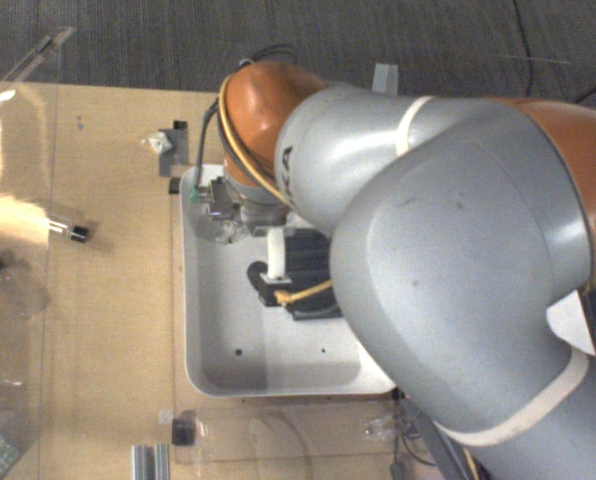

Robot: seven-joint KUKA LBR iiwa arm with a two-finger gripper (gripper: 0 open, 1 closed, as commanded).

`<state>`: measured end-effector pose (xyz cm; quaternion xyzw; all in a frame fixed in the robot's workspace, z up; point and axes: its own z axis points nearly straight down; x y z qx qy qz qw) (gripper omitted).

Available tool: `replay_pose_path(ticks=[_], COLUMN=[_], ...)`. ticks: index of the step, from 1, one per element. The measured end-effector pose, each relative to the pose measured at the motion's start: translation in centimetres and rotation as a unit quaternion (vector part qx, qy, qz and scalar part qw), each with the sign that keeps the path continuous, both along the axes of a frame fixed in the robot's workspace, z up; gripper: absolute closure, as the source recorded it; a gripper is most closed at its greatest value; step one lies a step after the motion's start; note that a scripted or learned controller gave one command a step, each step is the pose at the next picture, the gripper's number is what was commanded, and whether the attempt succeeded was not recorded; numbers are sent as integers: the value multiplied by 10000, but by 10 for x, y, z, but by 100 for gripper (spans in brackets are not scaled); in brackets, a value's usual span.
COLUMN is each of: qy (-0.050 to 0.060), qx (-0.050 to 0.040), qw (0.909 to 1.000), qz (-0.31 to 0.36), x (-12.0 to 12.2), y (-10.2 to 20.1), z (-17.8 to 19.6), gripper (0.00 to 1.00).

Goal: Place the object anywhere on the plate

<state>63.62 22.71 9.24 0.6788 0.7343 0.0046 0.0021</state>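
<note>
Object axis, heading untellable; arm [308,158] low over bin [228,368] top-left corner.

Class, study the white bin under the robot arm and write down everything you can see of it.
The white bin is a shallow tray with rounded corners and a low raised rim, seemingly smooth plastic. It lies flat on the pale wooden bench. Its left wall, near end and part of its floor show; the grey arm covers its right side. Two small dark specks mark the bare floor.
</note>
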Motion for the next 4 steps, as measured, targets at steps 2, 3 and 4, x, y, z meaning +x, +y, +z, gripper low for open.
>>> replay_pose_path(ticks=[2,3,4], qy=[-8,-18,-38], qx=[-37,-45,-61], qw=[9172,8244,7207], qz=[3984,5660,6933], x=[34,2,15], y=[-43,1,9], z=[34,1,70], gripper=[100,100,100])
